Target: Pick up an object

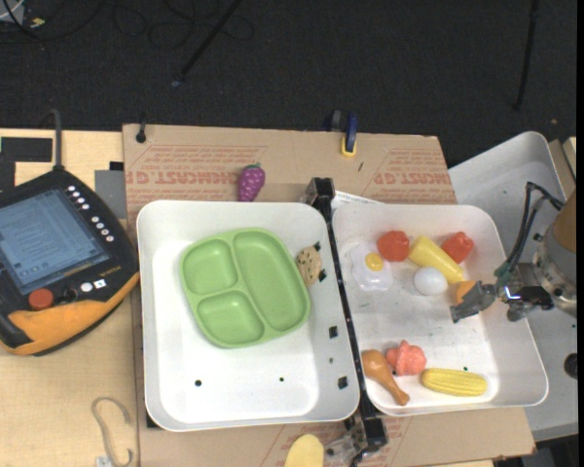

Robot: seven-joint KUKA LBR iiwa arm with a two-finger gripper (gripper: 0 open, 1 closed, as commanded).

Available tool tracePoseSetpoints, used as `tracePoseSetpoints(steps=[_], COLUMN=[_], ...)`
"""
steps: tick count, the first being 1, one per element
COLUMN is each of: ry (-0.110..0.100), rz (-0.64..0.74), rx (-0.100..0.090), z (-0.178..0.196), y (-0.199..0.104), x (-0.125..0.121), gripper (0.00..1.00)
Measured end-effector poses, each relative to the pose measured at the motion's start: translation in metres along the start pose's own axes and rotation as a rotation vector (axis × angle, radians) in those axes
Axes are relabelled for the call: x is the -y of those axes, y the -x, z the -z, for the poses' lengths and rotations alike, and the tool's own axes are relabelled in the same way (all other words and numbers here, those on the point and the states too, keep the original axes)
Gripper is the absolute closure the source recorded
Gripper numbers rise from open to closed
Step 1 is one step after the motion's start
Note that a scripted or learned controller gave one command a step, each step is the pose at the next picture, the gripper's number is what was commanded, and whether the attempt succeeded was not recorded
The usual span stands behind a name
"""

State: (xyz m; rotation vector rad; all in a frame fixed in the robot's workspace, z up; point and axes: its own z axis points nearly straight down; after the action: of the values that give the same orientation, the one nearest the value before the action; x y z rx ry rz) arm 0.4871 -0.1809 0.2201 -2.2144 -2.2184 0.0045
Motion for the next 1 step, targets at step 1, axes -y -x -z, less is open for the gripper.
tracePoseSetpoints(steps=[1], ry=[0.000], rz=[-0.001], rx=[0.000], z=[-0.0447], y=[-0.0028], x=[0.0047], gripper=[0.00])
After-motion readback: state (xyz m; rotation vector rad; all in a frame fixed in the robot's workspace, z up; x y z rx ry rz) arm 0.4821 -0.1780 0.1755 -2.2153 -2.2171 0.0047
